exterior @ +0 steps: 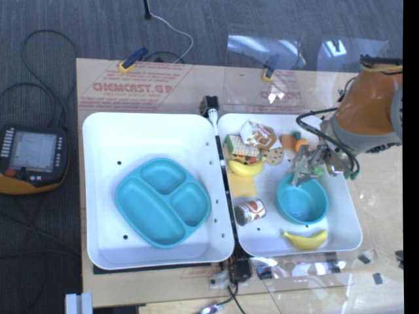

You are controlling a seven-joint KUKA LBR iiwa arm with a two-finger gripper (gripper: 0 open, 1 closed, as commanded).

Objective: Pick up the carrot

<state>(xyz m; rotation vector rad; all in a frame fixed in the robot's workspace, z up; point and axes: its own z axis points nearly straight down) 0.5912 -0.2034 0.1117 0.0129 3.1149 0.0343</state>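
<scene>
Carrot (pixel 289 140) sits in the right bin (pixel 347 218), far half, orange with a bit of green at its right end, just right of the cookie (pixel 275 155) and snack packs (pixel 252 142). Tool (pixel 302 171) hangs over the far rim of the blue bowl (pixel 302 201); can't tell how far it's open, nothing visibly in it. Carrot lies just far-left of the tool, long axis roughly left-right. Judgement: short hop far-left, then descend.

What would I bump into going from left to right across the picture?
Black-and-orange controller → blue divided plate in the left bin → little can → blue bowl → gripper over the bowl's rim.
</scene>
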